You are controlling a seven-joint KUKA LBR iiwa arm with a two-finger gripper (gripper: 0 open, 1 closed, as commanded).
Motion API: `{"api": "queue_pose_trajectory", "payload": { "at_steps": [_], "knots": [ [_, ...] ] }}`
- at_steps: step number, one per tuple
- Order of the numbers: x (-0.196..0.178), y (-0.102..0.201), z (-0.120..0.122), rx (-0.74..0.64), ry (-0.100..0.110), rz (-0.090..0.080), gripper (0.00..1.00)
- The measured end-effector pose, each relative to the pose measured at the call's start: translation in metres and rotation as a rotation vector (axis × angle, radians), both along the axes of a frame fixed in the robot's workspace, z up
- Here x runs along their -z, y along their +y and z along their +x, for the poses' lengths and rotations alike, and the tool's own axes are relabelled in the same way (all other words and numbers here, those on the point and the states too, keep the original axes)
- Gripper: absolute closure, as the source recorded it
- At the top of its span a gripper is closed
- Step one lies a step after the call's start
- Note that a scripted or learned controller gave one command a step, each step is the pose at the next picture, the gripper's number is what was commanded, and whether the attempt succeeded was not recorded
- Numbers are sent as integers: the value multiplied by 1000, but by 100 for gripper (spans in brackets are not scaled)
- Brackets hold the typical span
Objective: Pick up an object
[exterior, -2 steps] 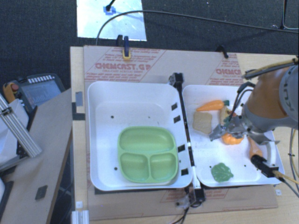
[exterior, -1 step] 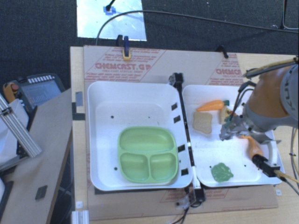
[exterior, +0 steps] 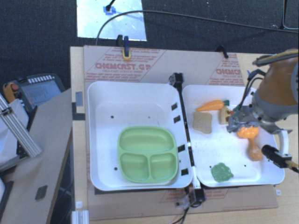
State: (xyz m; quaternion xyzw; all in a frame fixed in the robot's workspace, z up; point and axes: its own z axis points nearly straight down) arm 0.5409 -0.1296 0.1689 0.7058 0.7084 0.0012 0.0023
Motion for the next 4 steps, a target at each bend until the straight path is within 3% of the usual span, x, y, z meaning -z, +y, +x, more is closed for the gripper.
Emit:
{"api": "queue_pose_trajectory", "payload": {
  "at_steps": [2, 4],
  "knots": [
    [-105, 1, -6, -1, -3, 0, 100],
    [-109, 106, 30, -6, 2, 4, 100]
  ]
}}
